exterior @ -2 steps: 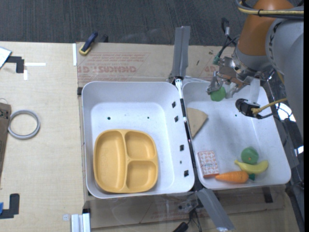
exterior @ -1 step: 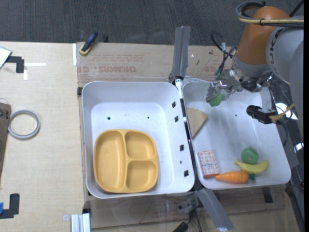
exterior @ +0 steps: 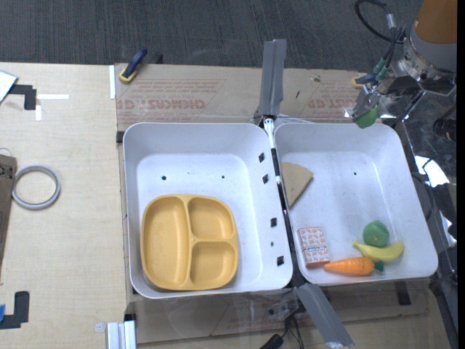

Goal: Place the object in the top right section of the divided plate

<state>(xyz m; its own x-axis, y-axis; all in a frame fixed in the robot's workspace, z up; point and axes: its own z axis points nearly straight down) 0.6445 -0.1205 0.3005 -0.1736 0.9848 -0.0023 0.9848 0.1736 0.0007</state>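
The yellow divided plate [exterior: 161, 244] lies in the front of the left bin [exterior: 182, 147], with nothing in its three sections. Its top right section [exterior: 211, 219] is bare. My gripper [exterior: 366, 112] hangs at the far right, over the back rim of the right bin [exterior: 341, 151]. It is shut on a small green object [exterior: 365, 118] that sits at the fingertips. The orange band of the arm [exterior: 439, 9] rises above it.
The right bin holds a tan wedge [exterior: 294, 181], a small printed box [exterior: 313, 245], a carrot [exterior: 349, 266], a banana [exterior: 380, 251] and a green round fruit [exterior: 375, 232]. A tape roll [exterior: 33, 187] and a blue and yellow tool [exterior: 133, 65] lie outside the bins.
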